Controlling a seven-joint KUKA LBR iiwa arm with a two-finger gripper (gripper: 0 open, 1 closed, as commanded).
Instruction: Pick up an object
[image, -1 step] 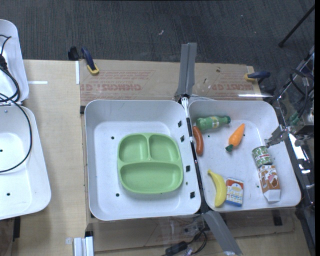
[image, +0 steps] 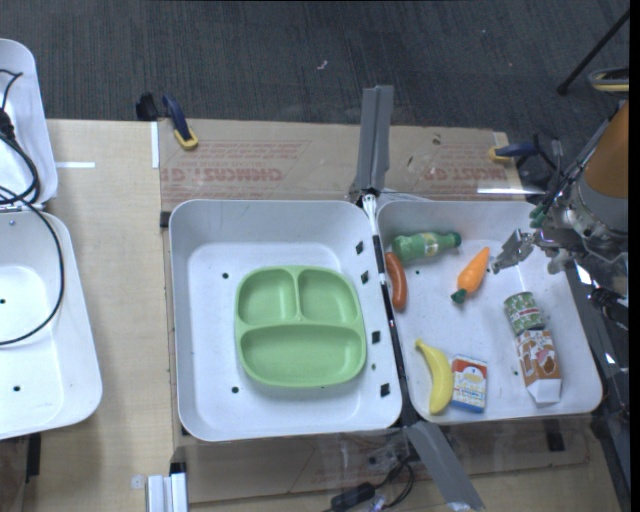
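Bins number two, side by side on the wooden bench (image: 110, 160): the left bin (image: 200, 330) carries one green divided plate (image: 299, 326) with three compartments, and the right bin (image: 590, 385) carries seven loose items. Taking the banana (image: 434, 375) as landmark, low in the right bin, one small orange-and-white box (image: 468, 385) lies touching its right side. One red sausage-shaped toy (image: 397, 281) lies above and slightly left of the banana, close to the wall shared with the left bin. One green bottle (image: 425, 245) lies on its side further above the banana, near the far wall. One carrot (image: 470, 273), tilted with its green top downward, lies above and to the right of the banana. One can (image: 523, 312) and one carton (image: 539, 365) lie well to the right of the banana, the can just above the carton and touching it. The gripper (image: 520, 248) hangs far above and right of the banana, near the carrot's orange tip but apart from it; nothing sits between its fingers, and whether they are spread or closed I cannot tell.
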